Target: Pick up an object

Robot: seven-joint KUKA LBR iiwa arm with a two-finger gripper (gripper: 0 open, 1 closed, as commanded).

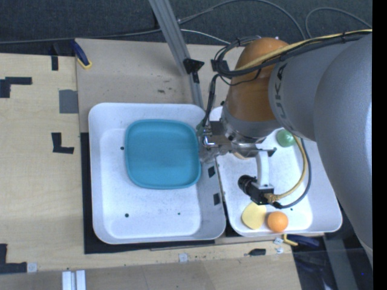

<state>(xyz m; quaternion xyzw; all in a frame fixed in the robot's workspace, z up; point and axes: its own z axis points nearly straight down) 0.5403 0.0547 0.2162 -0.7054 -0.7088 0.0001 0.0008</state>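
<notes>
Squarish blue plate [162, 153] lies flat, left bin [109, 216]

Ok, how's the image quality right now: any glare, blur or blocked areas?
Camera view: even lighting, no strong glare on the bins; slightly soft focus throughout; the arm looms large and blurry, hiding much of the right bin.

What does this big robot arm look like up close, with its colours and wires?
The arm is bulky, rounded and grey, with an orange band above its wrist. Black cables loop over the band, and a yellow-and-black cable runs along the top. A thin yellowish cable curves below the wrist to a small black fitting.
</notes>
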